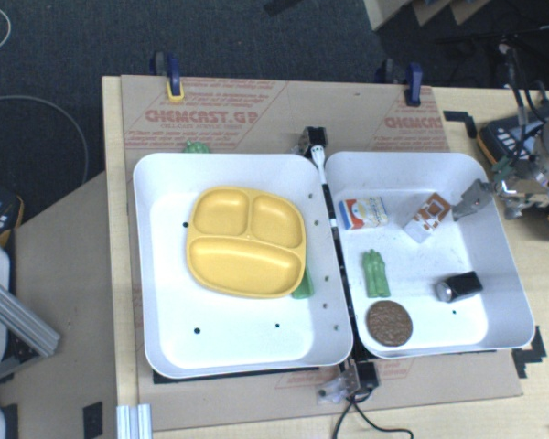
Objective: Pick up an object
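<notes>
The right bin point(508, 282) holds several small objects. A red, white and blue carton point(362, 212) lies at its back left. A brown and white packet point(428, 216) is at the back centre. A green piece point(376, 273) lies in the middle, with a round brown disc point(389, 323) in front of it. A black and silver cylinder point(458, 286) rests at the front right. My gripper point(476, 198) hangs over the bin's back right rim, just right of the brown packet, and I see nothing in it.
The left bin point(165, 327) carries a yellow divided plate point(247, 241), with a bit of green point(302, 287) poking out under its right edge. Blue clamps point(173, 71) point(413, 82) grip the board's far edge. Cables and gear crowd the right side point(522, 144).
</notes>
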Robot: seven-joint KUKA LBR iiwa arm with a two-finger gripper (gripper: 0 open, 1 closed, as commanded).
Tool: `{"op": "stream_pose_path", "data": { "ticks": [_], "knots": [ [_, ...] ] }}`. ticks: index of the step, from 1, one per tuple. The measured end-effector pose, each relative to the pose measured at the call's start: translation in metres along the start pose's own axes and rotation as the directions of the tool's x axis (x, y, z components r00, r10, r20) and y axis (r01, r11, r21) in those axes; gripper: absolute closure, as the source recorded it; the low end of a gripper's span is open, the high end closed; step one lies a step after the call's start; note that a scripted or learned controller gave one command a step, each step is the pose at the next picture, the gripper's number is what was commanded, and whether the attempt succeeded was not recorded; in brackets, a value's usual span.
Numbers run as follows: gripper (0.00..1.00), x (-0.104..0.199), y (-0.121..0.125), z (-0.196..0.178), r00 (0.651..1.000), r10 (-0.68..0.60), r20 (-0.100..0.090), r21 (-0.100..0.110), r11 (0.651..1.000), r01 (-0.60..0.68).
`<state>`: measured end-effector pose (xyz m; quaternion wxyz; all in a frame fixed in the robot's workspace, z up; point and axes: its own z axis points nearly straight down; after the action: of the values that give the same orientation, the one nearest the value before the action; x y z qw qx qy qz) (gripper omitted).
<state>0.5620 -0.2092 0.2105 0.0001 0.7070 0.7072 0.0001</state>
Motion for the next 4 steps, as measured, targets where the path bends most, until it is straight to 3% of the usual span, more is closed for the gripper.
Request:
{"op": "stream_pose_path", "data": {
  "ticks": [1, 2, 3, 4],
  "knots": [
    [0.0, 0.028, -0.055, -0.089, 1.0, -0.002, 0.002, -0.008, 1.0, 0.002],
    [0.0, 0.049, -0.078, -0.255, 1.0, -0.003, 0.006, -0.022, 1.0, 0.003],
    [1.0, 0.049, -0.077, -0.256, 1.0, -0.002, 0.004, -0.007, 1.0, 0.002],
    [1.0, 0.164, -0.083, -0.195, 1.0, -0.012, -0.004, 0.008, 1.0, 0.012]
  ]
}}
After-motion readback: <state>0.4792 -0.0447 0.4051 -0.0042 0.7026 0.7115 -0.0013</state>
